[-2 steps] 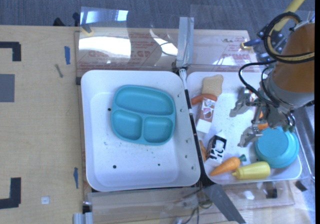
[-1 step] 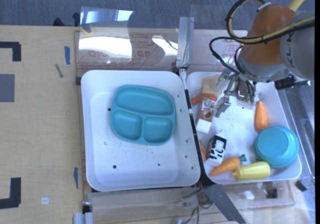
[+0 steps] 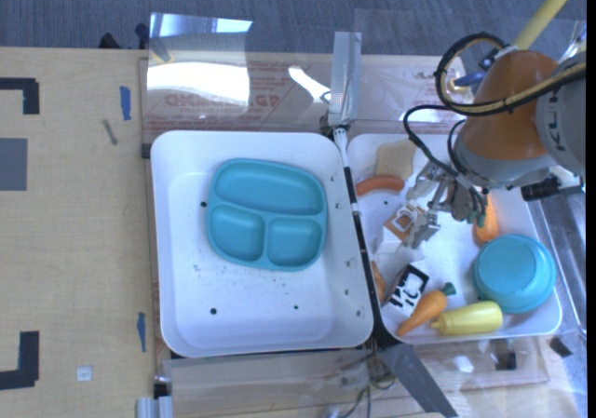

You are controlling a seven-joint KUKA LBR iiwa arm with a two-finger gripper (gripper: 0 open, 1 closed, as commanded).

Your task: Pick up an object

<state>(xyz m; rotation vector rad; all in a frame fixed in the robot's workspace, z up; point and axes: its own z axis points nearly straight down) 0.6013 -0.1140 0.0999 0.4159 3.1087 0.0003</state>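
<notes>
Pale wooden table (image 3: pixel 65 249) at frame left carries two bins, and at right the claw (image 3: pixel 430 211) hovers low over a small brown-and-white block (image 3: pixel 404 222), grip state unclear, nothing visibly lifted yet.

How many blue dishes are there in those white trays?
2: a blue divided plate in the middle of the left bin, and a blue bowl at the right bin's right side. The arm may hide more.

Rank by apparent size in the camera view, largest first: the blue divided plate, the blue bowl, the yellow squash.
1. Blue divided plate
2. Blue bowl
3. Yellow squash
</notes>
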